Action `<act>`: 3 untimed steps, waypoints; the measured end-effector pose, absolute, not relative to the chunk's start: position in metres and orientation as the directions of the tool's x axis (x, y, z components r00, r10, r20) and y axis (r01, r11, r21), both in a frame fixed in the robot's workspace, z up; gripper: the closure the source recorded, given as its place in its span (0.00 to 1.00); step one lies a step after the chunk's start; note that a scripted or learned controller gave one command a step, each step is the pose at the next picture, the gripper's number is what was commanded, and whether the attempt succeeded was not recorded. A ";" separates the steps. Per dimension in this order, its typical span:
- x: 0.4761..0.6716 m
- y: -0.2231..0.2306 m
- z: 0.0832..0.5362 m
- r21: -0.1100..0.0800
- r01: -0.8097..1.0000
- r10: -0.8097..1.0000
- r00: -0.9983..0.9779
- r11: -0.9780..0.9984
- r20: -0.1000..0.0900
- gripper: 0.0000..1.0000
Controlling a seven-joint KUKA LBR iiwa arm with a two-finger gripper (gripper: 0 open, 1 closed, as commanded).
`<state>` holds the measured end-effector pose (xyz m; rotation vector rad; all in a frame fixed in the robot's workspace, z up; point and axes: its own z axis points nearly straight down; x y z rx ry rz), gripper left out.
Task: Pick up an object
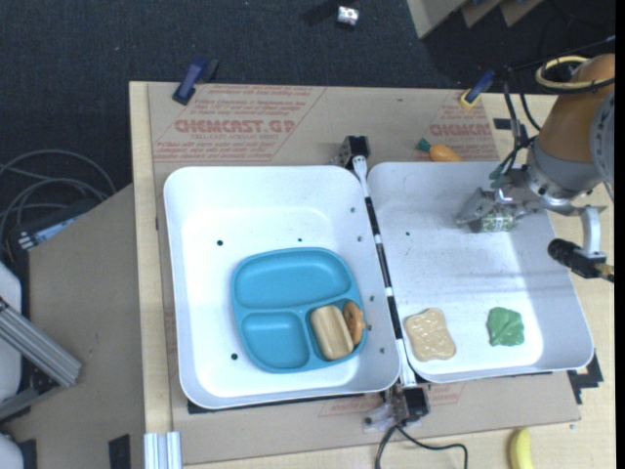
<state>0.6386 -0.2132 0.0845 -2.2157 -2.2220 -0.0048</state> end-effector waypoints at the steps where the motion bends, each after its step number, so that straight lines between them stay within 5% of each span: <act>1: 0.642 -0.182 0.085 -0.001 1.000 1.000 -0.001 0.001 0.002 0.00; 2: 0.643 -0.182 0.095 0.001 1.000 1.000 -0.002 0.002 0.000 1.00; 3: 0.651 -0.109 0.160 0.006 1.000 1.000 -0.003 0.003 0.001 1.00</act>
